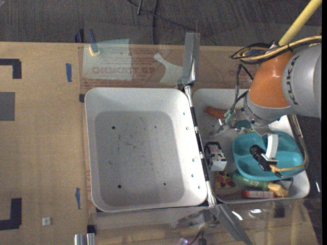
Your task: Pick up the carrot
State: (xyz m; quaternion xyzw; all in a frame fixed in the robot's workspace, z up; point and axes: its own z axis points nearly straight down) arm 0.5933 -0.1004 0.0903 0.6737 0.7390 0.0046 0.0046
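Orange, slim, the carrot (214,112) lies by the right bin's (302,189) far wall, just left of the arm's wrist. I can't tell my gripper's (236,122) state (it's crowded by cables). Risk: nudging the teal bowl (245,162) beside it; little room there.

Dark floor (61,9) w/ cables (145,4), cardboard-topped bench (41,137), blue tape bits (68,72)

A teal bowl (245,160) sits in the right bin (302,188); a small printed box (216,156) lies just beside it.
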